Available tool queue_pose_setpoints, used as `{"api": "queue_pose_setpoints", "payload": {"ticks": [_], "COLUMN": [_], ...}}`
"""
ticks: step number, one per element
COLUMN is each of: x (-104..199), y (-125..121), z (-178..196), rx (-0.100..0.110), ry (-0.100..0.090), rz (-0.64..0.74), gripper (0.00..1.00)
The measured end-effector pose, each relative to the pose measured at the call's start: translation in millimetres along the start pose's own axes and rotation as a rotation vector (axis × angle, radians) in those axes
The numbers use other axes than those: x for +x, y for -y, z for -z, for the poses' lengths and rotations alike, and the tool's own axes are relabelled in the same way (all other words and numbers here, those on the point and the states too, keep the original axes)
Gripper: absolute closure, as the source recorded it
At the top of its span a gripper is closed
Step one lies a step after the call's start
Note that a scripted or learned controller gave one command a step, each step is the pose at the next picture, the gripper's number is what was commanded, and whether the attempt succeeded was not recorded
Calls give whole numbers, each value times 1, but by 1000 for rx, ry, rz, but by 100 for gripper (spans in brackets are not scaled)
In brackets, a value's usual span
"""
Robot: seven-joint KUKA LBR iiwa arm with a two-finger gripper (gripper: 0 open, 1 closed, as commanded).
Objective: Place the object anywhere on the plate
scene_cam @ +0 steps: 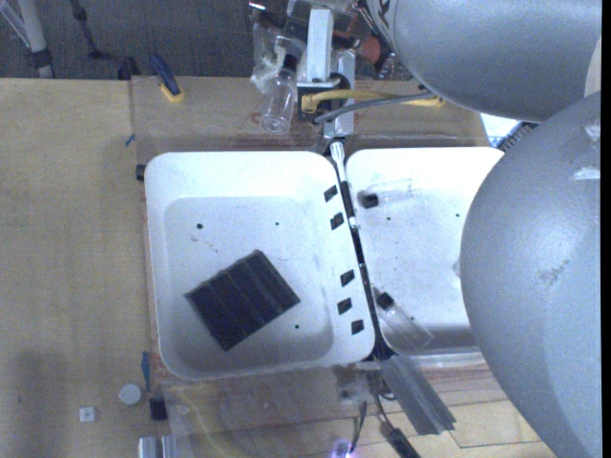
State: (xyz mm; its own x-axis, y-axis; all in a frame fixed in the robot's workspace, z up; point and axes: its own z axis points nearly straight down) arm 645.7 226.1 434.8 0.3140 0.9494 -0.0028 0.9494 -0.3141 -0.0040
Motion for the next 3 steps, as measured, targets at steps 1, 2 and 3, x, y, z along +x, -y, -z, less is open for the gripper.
{"api": "queue_pose_setpoints", "payload": {"ticks": [1,2,3], "x": [-44,-42,-6], "y": [-36,-35,-23], "z": [0,0,-32], "rx": [0,-3,-2], "ry": [0,-2,0], "rz": [331,-68,897], "gripper": [100,100,100]}}
